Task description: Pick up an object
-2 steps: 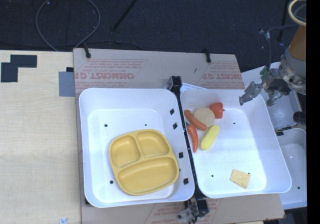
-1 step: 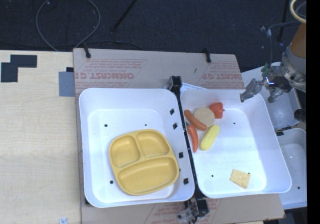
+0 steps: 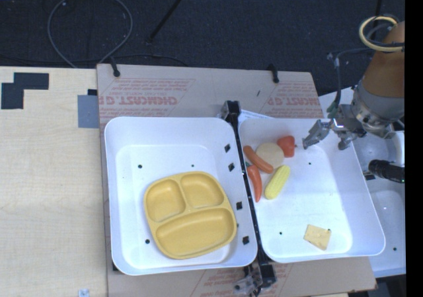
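My gripper (image 3: 328, 134) hangs over the right bin's (image 3: 357, 219) far edge, fingers apart, holding nothing. The tomato (image 3: 286, 145) lies just beside it.

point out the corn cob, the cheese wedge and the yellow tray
corn cob (image 3: 277, 182), camera view, middle of the cob
cheese wedge (image 3: 317, 237), camera view, its top face
yellow tray (image 3: 192, 226), camera view, floor of its largest compartment

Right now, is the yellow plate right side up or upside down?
Right side up. The yellow plate lies flat in the left bin, its three hollow sections facing up.
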You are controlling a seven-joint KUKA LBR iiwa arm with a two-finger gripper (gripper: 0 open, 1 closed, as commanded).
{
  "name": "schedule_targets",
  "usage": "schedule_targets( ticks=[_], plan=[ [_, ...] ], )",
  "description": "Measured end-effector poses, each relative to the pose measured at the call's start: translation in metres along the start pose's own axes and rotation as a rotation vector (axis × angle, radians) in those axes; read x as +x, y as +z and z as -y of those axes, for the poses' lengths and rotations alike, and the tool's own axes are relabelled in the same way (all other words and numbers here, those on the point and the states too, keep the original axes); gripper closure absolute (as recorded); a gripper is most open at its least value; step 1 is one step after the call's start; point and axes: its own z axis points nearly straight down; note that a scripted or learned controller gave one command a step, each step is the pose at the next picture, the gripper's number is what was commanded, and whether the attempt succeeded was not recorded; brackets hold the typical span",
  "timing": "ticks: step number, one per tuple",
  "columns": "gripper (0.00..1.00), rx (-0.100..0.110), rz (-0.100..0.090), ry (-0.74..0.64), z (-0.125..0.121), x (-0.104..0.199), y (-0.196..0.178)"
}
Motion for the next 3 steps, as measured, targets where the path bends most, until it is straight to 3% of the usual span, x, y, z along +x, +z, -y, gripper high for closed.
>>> schedule_targets(
  ticks=[2,3],
  plan=[
    [0.00,-0.003,0.001,0.003,-0.001,0.000,0.117],
    [1.00,-0.004,0.002,0.004,-0.001,0.000,0.104]
  ],
)
